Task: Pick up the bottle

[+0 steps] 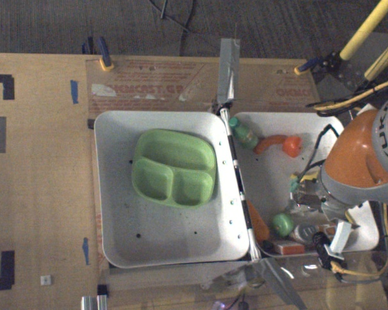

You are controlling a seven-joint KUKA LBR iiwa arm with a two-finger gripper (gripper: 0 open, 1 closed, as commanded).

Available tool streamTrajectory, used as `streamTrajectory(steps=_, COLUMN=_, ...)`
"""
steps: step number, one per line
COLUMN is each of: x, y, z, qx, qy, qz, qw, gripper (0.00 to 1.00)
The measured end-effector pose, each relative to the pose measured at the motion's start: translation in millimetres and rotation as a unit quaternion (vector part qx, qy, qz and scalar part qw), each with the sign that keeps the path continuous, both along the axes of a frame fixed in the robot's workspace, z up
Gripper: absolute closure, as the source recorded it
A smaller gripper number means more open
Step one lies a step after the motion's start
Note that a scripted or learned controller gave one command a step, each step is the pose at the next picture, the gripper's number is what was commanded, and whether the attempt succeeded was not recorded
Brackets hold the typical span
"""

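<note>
1. My arm (365, 157) came in from the right edge of the frame, its orange band bulging over the right bin (271, 192).
2. My gripper (308, 200) hung low over the right bin's lower middle, a cluster of metal and cables beneath the orange wrist. I could not tell how its jaws stood.
3. The bottle (244, 134), green with a paler cap end, lay tilted in the upper left corner of the right bin, close against the divider between the bins. It sat well apart from my gripper, up and to the left of it.
4. Just right of the bottle lay an orange curved piece (270, 143), and beyond that an orange-red round object (291, 146).
5. A green ball-like object (282, 223) rested just below and left of my gripper, near the bin's lower edge.
6. A long orange carrot-shaped item (258, 223) lay along the divider at the bin's lower left, and a small red and white box (288, 247) lay near the bottom wall.
7. The left bin (116, 199) held a green compartment tray (174, 167) with three sections, resting in its upper middle.
8. Both bins sat on a wooden bench (39, 173) marked with blue tape and black patches at the left of the frame.
</note>
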State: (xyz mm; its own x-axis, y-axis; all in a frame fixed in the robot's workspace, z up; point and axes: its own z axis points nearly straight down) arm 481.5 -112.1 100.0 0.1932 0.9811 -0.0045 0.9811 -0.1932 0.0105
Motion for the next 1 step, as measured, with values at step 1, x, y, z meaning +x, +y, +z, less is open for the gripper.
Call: streamTrajectory(steps=1, x=-0.1, y=-0.1, z=-0.1, qx=0.0001, qy=0.000, qz=0.000, qw=1.0000, gripper=0.00)
